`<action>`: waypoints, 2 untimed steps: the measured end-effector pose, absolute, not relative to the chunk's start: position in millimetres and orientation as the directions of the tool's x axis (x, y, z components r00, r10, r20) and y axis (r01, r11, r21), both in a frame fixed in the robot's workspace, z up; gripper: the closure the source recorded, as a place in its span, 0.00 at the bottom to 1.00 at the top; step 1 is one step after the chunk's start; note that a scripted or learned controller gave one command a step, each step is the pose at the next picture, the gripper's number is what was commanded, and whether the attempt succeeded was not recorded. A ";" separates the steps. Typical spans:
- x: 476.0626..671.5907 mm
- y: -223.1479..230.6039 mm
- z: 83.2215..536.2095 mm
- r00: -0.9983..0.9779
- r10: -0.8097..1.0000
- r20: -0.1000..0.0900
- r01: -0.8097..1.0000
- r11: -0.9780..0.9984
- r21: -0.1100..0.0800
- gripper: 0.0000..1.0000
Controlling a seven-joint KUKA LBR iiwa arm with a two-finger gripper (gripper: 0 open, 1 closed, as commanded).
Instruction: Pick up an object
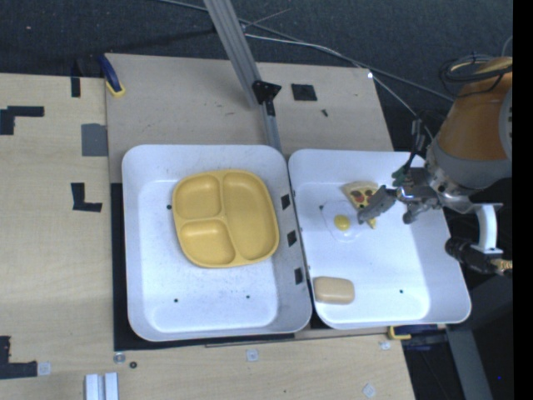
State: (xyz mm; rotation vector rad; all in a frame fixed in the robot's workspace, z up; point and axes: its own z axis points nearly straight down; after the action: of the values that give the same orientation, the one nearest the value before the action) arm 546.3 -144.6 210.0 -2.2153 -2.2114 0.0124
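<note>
In the right bin (416, 307) lie a pizza-slice toy (361, 194), a small yellow round piece (342, 222) and a beige oval block (334, 290). My gripper (391, 210) hovers over the right bin's upper right part, its two dark fingers spread apart. The left finger (371, 207) sits just right of the pizza slice and above-right of the yellow piece. Nothing is between the fingers.
The left bin (150, 298) holds a yellow three-compartment plate (225, 217). A metal pole (241, 48) slants down to the bins' shared top edge. The arm's grey and orange body (475, 132) fills the right side. Black clips line the divider between bins.
</note>
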 end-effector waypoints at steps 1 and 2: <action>549.0 -144.4 216.2 -0.001 1.000 0.000 1.000 0.001 -0.002 0.00; 540.9 -145.6 169.7 0.000 1.000 0.000 1.000 0.000 -0.007 0.00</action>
State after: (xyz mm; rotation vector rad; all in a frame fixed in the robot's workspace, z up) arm 540.9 -145.6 169.7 -2.2177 -2.2181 0.0070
